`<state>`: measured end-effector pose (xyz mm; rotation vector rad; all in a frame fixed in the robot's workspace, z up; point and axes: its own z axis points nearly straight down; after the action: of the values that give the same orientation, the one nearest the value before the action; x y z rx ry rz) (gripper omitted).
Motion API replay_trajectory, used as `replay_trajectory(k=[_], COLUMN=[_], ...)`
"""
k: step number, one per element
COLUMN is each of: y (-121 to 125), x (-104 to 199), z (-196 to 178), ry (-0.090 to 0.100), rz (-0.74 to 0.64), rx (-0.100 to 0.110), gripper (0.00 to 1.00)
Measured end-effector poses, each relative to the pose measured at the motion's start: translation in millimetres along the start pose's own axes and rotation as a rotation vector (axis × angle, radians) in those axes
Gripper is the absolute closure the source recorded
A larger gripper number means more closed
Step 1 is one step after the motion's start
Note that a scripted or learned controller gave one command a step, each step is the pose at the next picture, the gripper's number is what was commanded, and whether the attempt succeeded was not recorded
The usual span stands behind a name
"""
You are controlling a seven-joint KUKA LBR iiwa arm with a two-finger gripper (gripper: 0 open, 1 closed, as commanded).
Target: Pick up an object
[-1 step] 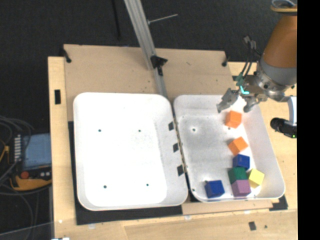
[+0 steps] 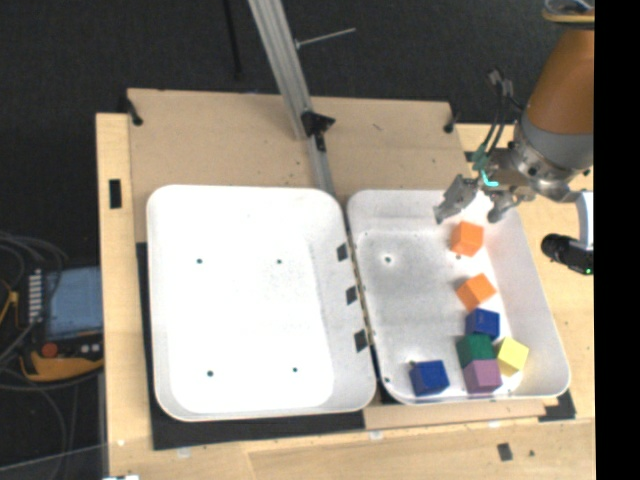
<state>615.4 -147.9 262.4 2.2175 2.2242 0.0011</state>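
At upper right of the frame I see the gripper (image 2: 477, 199) spread wide, holding nothing, above the right bin (image 2: 405, 268); an orange cube (image 2: 467, 237) lies just below it.

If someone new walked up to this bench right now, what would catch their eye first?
Probably the cluster of coloured blocks along the right side of the right bin: two orange blocks, then blue, green, yellow and purple ones crowded near the bottom corner, with another blue block apart to their left. Next, the gripper open just above the upper orange block, holding nothing.
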Motion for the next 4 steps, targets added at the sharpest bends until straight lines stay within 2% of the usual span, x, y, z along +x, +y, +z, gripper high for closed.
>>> replay_trajectory(k=[1,3,4], y=[-1.6,-2.7,-0.4], x=[-11.2,-15.5,-15.9], z=[47.9,163.1,148.3], ry=[-0.003,-0.002,-0.001], rz=[0.005,0.008,0.013], rx=[0.005,0.005,-0.004], gripper=[0.00,0.00,1.00])
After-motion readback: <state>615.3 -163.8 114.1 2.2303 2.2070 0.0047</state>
